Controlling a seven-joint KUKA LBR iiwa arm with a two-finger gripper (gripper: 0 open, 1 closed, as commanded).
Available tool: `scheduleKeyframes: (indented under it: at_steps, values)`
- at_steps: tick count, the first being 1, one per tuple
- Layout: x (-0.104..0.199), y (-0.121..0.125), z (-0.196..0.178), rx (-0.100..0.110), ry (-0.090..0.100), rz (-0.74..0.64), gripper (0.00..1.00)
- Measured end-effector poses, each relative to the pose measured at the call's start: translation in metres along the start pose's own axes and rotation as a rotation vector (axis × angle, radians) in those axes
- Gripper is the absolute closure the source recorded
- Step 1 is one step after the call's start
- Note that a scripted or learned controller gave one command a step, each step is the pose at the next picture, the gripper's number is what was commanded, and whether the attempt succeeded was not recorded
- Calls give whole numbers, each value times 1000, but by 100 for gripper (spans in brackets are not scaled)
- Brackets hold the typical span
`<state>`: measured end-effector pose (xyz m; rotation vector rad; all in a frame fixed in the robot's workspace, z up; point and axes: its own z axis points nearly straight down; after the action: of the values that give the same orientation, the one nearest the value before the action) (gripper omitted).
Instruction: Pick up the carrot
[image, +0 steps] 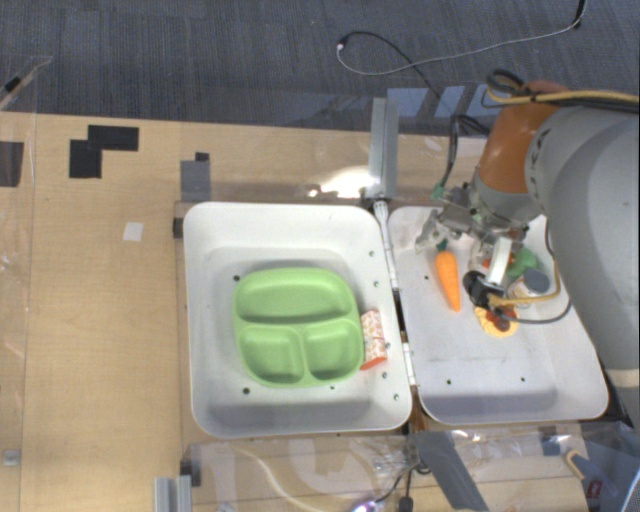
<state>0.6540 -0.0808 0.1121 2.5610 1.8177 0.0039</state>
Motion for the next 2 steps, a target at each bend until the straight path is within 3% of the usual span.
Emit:
scheduleKeyframes:
  at_steps: [1, 2]
  values:
    - [2, 1, -13, -5, 1, -7, 100]
    - [23, -40, -117, -4, 1, -52, 100]
